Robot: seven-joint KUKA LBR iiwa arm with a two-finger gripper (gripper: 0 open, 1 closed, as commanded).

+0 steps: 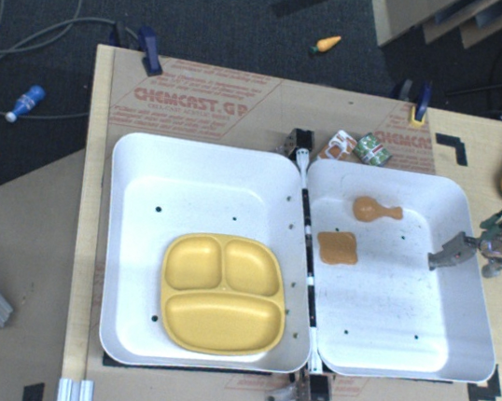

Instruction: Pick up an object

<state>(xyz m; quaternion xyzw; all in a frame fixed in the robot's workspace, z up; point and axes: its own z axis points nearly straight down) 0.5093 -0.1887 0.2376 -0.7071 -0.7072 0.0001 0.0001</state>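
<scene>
Two small tan pieces lie in the right bin (461, 304): a spoon-shaped piece (375, 209) and a square slab (337, 247). Your gripper (455, 251) sits near the right wall; I cannot tell its state. Centre over the slab before descending.

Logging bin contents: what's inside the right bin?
Right bin: a tan square piece and a tan spoon-shaped piece. The gripper covers some floor by the right wall.
</scene>
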